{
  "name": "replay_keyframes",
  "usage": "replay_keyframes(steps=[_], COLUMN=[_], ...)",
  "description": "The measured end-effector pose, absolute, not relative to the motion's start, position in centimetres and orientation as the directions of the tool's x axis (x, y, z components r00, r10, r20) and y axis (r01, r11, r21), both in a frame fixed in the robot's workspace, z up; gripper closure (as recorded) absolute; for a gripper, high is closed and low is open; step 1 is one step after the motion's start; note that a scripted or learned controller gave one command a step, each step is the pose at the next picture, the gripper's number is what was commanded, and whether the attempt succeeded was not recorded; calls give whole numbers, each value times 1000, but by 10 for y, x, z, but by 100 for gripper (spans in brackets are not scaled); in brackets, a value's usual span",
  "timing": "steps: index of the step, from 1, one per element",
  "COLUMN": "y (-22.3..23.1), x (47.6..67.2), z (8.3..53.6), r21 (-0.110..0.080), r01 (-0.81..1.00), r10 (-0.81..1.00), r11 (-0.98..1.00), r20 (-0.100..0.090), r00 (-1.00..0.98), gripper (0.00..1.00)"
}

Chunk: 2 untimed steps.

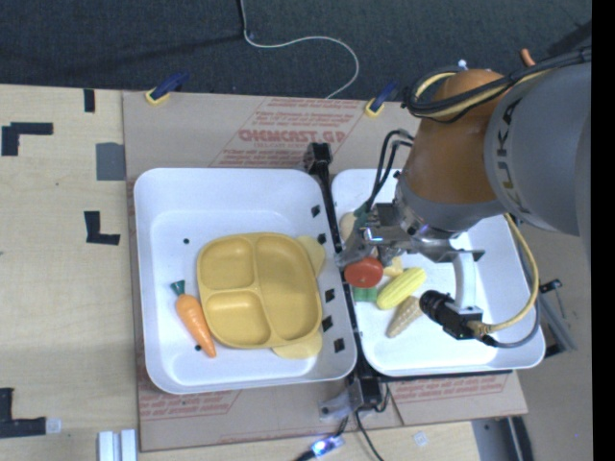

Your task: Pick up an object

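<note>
My gripper (370, 246) hangs low over the left side of the right bin (500, 353). Just below it in the view lies a red tomato-like toy (363, 275). A yellow corn cob (401, 287) rests to the right of the tomato, and a paler cone-shaped corn piece (403, 317) lies below that. A small green piece (362, 294) peeks out under the tomato. The wrist and arm hide the bin's middle.
The left bin (159, 257) holds a yellow divided plate (259, 289) and an orange carrot (195, 323) by its left side. A black divider (332, 229) runs between the bins. A black cable plug (452, 317) hangs from the arm over the right bin.
</note>
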<state>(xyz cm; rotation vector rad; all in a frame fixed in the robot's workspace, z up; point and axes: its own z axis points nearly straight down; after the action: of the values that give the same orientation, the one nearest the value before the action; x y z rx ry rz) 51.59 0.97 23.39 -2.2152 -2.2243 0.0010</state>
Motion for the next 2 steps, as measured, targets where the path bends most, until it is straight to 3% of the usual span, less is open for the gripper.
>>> replay_keyframes(steps=[1, 2], y=[8, 19], x=[521, 524], z=[213, 224], r21=[-5, -2], r01=[1000, 1000], r10=[1000, 1000], r11=[1, 2], r20=[-1, 0], r00=[-1, -2], gripper=[100, 100])
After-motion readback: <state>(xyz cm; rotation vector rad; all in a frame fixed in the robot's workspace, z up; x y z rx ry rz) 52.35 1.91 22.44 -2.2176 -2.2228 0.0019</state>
